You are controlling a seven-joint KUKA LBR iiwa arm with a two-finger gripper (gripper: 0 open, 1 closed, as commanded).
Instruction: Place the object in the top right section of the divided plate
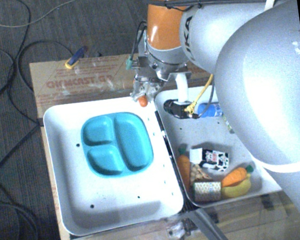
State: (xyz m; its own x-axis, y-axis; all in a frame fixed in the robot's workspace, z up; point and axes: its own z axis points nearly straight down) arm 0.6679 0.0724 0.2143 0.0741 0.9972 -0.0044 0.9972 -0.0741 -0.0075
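Here the big grey robot arm (254,74) with the orange band is reaching in over the two white bins. Its fingers (141,94) are pinching a small round orange-red object (143,101) above the top edge of the left white bin (69,172). The blue divided plastic plate (117,143) is lying in that bin, below and left of the small object. The right white bin (217,126) is holding a toy carrot (235,176), a yellow banana (237,188) and other small things.

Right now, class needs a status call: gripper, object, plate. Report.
Gripper over left bin's top right rim, small orange-red object at its tip; grip unconfirmed. Blue divided plate bare, sections open. Nothing between them.
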